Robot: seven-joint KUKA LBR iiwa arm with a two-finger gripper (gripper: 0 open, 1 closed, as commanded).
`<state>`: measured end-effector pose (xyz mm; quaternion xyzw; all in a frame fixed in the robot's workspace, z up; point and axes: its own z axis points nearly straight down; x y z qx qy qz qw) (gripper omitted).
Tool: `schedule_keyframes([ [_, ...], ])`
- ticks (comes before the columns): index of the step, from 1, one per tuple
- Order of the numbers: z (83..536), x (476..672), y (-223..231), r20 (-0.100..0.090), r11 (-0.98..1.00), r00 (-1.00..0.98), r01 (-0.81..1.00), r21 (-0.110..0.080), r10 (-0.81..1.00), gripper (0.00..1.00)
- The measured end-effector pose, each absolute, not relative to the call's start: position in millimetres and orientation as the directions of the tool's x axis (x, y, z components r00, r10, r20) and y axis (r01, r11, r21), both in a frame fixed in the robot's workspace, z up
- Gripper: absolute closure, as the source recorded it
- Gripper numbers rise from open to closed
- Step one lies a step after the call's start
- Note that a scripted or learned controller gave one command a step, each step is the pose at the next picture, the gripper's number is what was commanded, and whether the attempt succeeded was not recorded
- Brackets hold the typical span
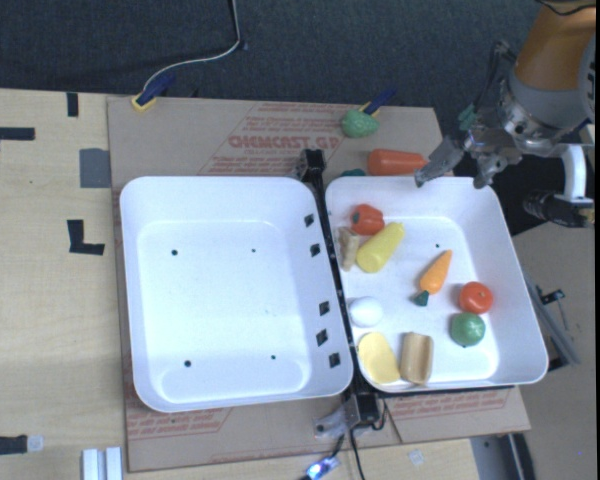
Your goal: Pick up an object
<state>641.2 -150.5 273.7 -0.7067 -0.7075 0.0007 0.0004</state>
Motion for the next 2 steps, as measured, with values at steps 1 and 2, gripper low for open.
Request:
schedule_keyframes([
  [1,211.4,647.2,-70.2,0.002,0.007,-0.007,1.000,-0.006,1.000,0.00],
  [2,224.9,647.7,-73.9,0.001,0.003,-0.003,1.000,-0.002,1.000,1.00],
])
